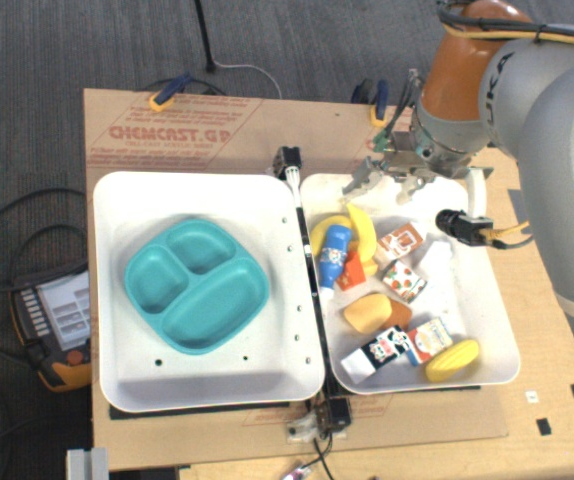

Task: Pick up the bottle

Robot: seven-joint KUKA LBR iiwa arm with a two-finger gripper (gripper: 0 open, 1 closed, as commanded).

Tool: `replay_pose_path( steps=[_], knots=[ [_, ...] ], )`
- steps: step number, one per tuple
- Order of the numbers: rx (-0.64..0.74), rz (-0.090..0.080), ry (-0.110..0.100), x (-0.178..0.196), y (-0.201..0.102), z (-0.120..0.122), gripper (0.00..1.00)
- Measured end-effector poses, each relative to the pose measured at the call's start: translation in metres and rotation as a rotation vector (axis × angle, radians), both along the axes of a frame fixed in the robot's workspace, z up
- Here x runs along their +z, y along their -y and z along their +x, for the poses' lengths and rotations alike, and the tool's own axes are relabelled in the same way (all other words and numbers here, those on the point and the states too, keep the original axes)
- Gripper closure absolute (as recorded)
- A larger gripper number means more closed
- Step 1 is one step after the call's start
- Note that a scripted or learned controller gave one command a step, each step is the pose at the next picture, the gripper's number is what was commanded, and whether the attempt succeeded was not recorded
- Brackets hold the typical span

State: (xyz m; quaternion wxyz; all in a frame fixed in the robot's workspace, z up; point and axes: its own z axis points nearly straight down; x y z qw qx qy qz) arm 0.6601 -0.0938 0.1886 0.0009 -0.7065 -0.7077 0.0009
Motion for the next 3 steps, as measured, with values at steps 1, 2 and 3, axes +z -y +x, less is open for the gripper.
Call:
replay_pose_path(
  steps=[1,2,3],
  knots=[
    [-0.117,-0.001,0.001,-0.068,0.018,-0.013,0.0],
    [-0.159,-0.001,0.004,-0.092,0.002,-0.106,0.0],
    [-0.566,-0.002,-0.001,-0.006,-0.058,-0.113,0.0]
  ],
)
